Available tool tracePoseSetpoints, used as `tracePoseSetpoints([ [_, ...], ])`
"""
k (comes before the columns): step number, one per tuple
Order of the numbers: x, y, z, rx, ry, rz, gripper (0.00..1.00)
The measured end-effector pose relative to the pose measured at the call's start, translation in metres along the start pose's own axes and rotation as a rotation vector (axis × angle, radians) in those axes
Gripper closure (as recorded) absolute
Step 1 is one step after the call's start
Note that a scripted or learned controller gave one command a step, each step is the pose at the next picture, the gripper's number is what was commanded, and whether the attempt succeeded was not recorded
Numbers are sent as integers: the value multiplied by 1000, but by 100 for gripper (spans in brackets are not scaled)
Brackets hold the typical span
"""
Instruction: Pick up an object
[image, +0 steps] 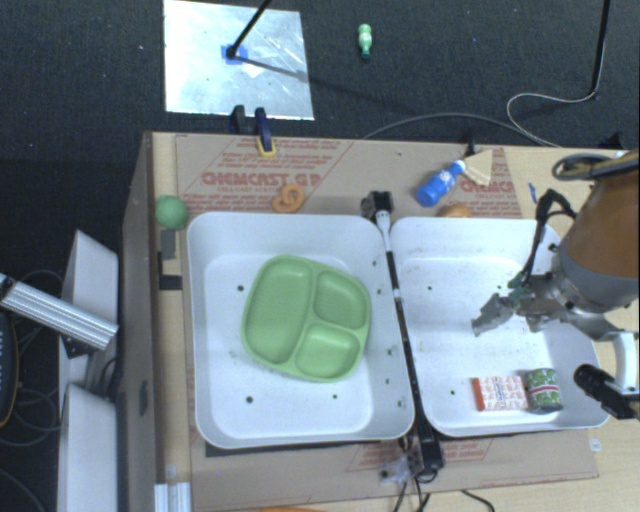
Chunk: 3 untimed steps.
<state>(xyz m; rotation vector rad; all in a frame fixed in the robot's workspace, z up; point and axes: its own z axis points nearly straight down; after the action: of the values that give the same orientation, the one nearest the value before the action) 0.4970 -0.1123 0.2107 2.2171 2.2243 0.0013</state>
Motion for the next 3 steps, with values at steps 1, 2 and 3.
tracePoseSetpoints([
  [1,-46,-10,126,-1,-1,2,0],
  [2,-51,-11,126,-1,0,2,0],
  [3,-52,-10,116,-3,-1,1,100],
])
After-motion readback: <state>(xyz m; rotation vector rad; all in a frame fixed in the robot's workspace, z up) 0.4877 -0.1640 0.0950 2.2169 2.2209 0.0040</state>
